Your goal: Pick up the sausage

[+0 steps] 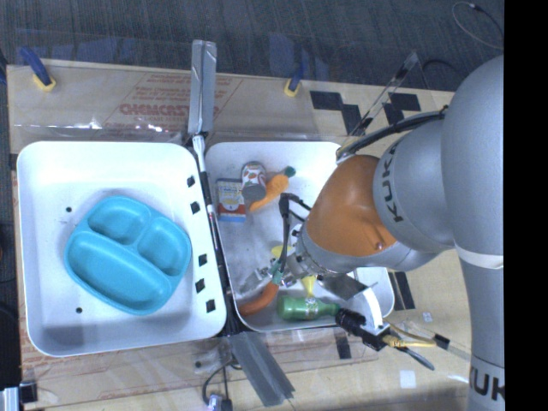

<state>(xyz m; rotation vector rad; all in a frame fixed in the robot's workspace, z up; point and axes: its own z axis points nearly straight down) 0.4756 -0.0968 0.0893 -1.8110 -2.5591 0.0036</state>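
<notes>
Sausage [259,299] lies at near-left corner of right bin [224,157], long axis slanting up toward right. Your gripper [287,268] sits just right and above it, close, beside green bottle [306,308]. Gripper state: you cannot tell, wrist hides it; likely nothing held.

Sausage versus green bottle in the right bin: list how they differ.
Colour: the sausage is orange-brown, while the green bottle is bright green.
Position: the sausage lies at the bin's near left corner, with the green bottle just to its right, under the gripper.
Visibility: the sausage shows as a short curved piece, whereas the green bottle shows more of its length.
Shared: both lie on their sides along the near wall of the right bin.
</notes>
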